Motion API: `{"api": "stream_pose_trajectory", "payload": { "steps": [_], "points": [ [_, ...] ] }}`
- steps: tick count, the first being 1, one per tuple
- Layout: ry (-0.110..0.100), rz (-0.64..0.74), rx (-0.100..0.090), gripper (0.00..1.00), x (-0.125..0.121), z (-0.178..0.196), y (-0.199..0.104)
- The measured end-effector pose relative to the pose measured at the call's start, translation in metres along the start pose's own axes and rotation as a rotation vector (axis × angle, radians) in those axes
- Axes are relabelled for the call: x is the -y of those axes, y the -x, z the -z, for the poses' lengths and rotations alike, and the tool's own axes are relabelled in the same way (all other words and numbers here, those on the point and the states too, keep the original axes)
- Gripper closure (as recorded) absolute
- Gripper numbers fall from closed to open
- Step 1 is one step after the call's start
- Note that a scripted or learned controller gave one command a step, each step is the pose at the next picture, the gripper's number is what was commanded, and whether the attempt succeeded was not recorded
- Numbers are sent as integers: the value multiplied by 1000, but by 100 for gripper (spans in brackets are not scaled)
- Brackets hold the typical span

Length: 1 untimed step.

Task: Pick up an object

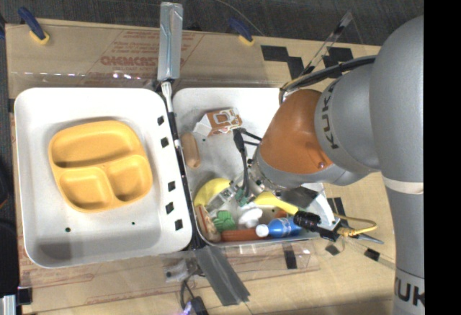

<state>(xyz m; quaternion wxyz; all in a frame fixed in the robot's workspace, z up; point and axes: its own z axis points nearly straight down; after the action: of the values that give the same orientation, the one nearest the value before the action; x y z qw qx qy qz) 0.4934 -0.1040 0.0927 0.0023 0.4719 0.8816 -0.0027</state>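
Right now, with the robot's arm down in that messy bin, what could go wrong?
1. The toys in the right bin are heaped tightly at its near end: yellow piece, green piece, blue bottle. The gripper might pinch two things, or none.
2. Pushing down there could shove the pile against the bin's wall.
3. The arm hides much of the pile, so a miss would be hard to spot.

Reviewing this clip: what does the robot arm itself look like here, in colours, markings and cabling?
The arm is made of large rounded grey segments, with a glossy orange band above the wrist. Dark "KUKA" lettering runs along the grey shell beside the band and again near the base. Thin black cables trail along it.
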Motion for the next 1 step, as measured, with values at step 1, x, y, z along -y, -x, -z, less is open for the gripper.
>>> {"api": "stream_pose_trajectory", "payload": {
  "steps": [1],
  "points": [
    [4, 31, -5, 0, -61, 9, 81]
  ]
}}
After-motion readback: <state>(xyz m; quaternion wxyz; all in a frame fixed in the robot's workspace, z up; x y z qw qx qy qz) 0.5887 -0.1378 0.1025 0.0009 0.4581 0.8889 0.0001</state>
